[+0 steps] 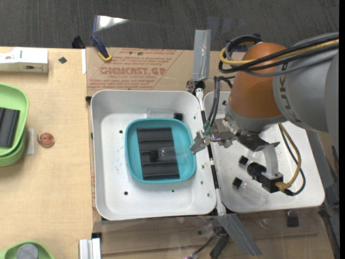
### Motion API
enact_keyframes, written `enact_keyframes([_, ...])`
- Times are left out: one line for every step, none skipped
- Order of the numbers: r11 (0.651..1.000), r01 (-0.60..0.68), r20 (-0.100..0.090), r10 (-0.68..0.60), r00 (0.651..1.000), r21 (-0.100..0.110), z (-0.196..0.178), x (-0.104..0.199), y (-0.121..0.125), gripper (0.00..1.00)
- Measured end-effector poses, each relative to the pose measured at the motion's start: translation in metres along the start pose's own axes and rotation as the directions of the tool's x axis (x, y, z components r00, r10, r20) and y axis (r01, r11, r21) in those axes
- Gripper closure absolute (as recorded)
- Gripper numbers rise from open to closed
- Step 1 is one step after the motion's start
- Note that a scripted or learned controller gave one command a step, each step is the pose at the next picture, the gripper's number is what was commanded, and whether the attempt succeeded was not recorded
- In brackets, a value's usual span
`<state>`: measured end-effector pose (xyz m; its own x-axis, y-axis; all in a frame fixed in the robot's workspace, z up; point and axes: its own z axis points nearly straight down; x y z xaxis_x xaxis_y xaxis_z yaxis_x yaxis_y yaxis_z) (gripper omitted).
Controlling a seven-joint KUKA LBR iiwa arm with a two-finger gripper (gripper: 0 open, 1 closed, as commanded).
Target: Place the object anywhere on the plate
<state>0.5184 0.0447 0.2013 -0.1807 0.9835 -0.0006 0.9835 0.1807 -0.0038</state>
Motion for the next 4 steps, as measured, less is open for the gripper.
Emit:
enact_keyframes([1.0,0.0,0.0,0.0,1.0,0.0,0.0,0.0,0.0,0.0])
enact_keyframes([1.0,0.0,0.0,0.0,1.0,0.0,0.0,0.0,0.0,0.0])
enact_keyframes([1.0,0.0,0.0,0.0,1.0,0.0,0.0,0.0,0.0,0.0])
enact_keyframes([1.0,0.0,0.0,0.0,1.0,0.0,0.0,0.0,0.0,0.0])
